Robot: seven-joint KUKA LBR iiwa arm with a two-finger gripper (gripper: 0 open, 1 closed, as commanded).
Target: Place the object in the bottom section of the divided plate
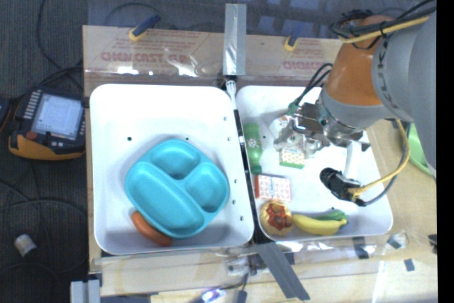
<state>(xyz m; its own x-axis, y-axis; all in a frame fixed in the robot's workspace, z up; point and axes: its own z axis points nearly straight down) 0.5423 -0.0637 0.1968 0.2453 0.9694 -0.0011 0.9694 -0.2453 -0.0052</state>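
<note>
The blue divided plate lies in the left bin, with two small sections and one long section toward the lower left; all of them look bare. My gripper hangs low over the upper middle of the right bin. A small green and white packet lies just under it. Whether anything is held is hidden by the gripper body.
In the right bin: a green bottle-like item by the left wall, a red checkered packet, a red and yellow food toy and a banana. An orange item pokes out under the plate. A black cable plug dangles.
</note>
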